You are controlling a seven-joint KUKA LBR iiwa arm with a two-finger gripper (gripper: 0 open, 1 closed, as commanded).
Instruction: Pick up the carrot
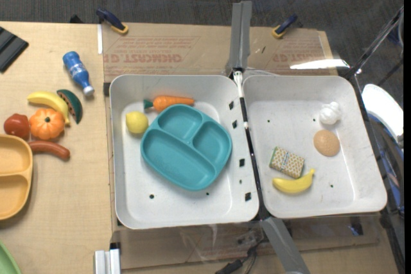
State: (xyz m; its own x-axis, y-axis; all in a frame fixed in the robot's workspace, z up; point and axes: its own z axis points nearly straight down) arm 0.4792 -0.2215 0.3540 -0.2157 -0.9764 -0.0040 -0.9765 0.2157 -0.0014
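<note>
While the arm and its fingers are out of frame, the orange plastic carrot [169, 101] lies near the left white bin's [128, 202] far edge, touching the teal divided plate [186, 147]. Cardboard [151, 51] behind reads "CHEMCZT" mirrored.

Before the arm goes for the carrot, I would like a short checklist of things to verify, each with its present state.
1. Carrot in plain view, in the left bin near the far wall: ok.
2. Nothing lies on top of the carrot: ok.
3. Free room around it: not ok. The teal plate lies right at its near side, and whether they touch is hard to tell.
4. Lemon apart from the carrot: ok, it sits to the carrot's left and nearer the camera.
5. Carrot lies flat, leaf end to the left: ok.
6. Gripper state: cannot tell.
</note>
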